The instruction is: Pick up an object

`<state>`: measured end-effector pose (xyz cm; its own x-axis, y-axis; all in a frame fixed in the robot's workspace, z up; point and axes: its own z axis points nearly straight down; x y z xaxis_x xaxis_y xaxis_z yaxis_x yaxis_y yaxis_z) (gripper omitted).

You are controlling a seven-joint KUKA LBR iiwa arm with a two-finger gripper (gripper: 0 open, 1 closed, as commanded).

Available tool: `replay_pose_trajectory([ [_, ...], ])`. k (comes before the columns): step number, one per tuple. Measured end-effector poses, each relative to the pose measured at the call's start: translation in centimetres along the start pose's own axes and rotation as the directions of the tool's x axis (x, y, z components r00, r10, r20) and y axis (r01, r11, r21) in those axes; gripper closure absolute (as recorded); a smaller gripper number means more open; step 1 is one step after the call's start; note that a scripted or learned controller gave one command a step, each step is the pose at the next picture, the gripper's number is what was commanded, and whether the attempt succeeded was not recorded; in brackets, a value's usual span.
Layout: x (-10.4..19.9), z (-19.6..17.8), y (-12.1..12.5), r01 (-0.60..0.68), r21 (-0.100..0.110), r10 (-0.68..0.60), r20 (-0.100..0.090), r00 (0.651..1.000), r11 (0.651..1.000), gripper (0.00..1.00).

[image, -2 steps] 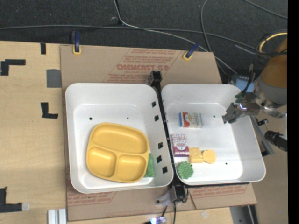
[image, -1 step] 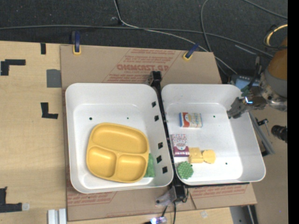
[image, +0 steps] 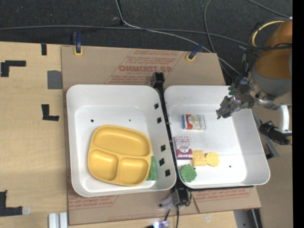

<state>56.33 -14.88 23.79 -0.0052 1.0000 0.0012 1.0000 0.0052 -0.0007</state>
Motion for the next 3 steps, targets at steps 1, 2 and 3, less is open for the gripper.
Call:
replay_pose_trajectory([
  [1,4.8,0.2,2.6,0.0,0.0,0.0,0.001,1.0,1.0,1.0],
  [2,10.9,0.4,3.4,0.002,0.001,-0.002,0.0,1.0,1.0,1.0],
  [3,15.2,0.7,4.4,0.0,0.001,0.0,0.001,1.0,1.0,1.0],
])
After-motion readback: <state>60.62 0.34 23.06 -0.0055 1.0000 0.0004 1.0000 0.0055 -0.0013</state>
